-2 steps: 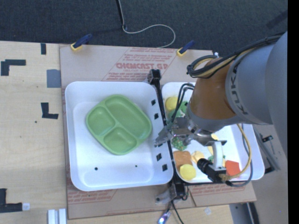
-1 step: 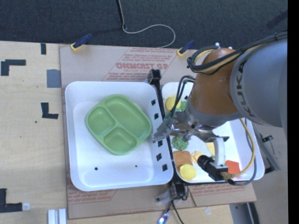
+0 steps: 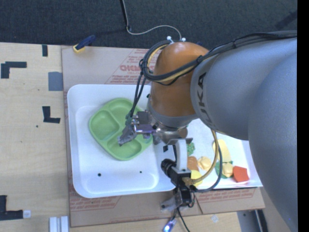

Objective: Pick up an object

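Green plate [image 3: 113,127], a divided plastic tray with three compartments, lies flat in the left white bin [image 3: 82,178], toward that bin's right side. We see the gripper [image 3: 129,135] low over the tray's right-hand part, at or just above the compartment ridges; whether it touches we cannot tell. The view does not resolve the gripper's state, so we log it as unknown, and nothing is visibly held. We judge the tray light, stiff and smooth, likely slippery on its flat floors, so a pinch across the raised rim or a divider wall looks the best hold; a flat press into a compartment would probably slide. The right bin [image 3: 251,175] holds small toy foods: an orange piece [image 3: 240,174], a yellow piece [image 3: 220,151].
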You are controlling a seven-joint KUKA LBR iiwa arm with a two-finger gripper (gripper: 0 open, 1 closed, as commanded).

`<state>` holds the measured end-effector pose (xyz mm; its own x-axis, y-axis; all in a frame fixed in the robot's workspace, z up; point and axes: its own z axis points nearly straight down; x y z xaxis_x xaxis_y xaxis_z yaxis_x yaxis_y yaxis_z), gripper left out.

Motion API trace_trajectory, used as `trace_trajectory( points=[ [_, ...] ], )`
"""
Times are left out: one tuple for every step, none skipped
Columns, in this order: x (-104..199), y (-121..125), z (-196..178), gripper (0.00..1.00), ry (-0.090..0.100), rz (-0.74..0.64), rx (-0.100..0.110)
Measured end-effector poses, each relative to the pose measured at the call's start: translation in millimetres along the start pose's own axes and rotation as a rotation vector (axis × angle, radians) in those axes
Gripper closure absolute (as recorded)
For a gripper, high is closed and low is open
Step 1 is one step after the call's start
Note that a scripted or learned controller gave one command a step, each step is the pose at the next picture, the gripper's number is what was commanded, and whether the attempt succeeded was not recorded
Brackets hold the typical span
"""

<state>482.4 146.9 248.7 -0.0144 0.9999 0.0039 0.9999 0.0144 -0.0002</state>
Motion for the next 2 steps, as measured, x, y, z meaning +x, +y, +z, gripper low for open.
trace_trajectory(
  points=[
    [-55.9, 1.5, -215.0, 0.00, 0.000, 0.015, -0.018],
    [-52.8, 0.6, -215.2, 1.00, -0.006, 0.011, 0.001]
  ],
)
